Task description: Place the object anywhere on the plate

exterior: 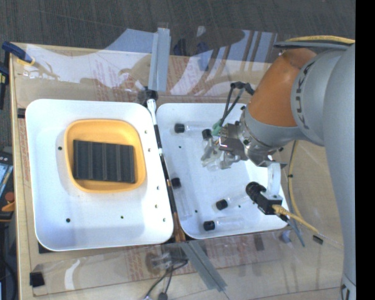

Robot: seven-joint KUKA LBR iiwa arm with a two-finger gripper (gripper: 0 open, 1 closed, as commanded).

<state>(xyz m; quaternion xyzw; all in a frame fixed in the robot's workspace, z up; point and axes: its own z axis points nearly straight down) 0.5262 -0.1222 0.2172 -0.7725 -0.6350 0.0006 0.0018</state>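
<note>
I am watching the tool (220, 150) hanging low over the right bin, and I cannot tell from this slant what it is doing or whether it is carrying anything. Behind it, the grey arm with the orange band (281, 95) is reaching in from the right. The wooden surface (81, 74) is carrying two shallow white bins side by side. The left white bin (50, 217) is holding the yellow rounded plate with a dark ribbed centre (105, 155). The right white bin (194, 199) is holding several small clear tubes with black caps; one clear black-capped tube (228, 203) is lying near the bin's lower middle, well apart from the plate, and I am taking one of these for the object.

My judgement: the pick is not yet confirmed, so I would be checking for a tube in the tool before lifting, then crossing the ridge between the bins high and lowering onto the plate's centre.

Dark lettering is showing on the grey wrist, too skewed to read.
</note>
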